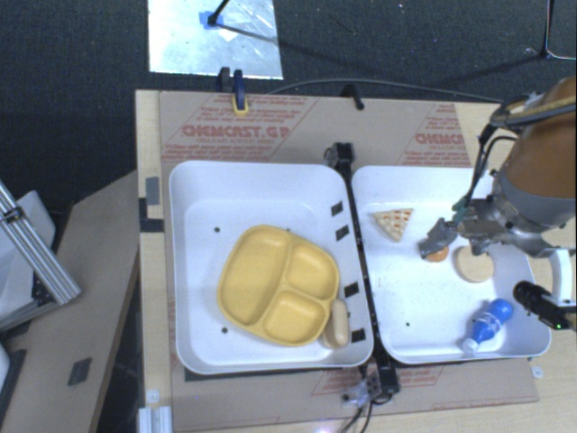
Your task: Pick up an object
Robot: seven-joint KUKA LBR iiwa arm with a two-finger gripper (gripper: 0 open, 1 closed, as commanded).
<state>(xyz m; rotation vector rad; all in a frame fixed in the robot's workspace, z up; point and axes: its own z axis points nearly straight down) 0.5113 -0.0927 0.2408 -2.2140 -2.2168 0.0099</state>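
Observation:
In the right bin [410, 296] lie a triangular pizza-like slice [395, 221], a small orange piece [436, 255], a tan round disc [472, 267] and a blue bottle [487, 323] lying on its side near the front right corner. My gripper [439, 240] reaches in from the right and hangs right over the orange piece, partly covering it. The tan disc lies just to the right of the gripper, partly under the wrist. I see nothing lifted off the bin floor.
The left bin [194, 242] holds a yellow divided plate [279, 284] with a beige roll [337, 323] against its front right edge. A black divider with clips [356, 260] runs between the bins. The arm's grey and orange body [541, 170] overhangs the right bin's far right side.

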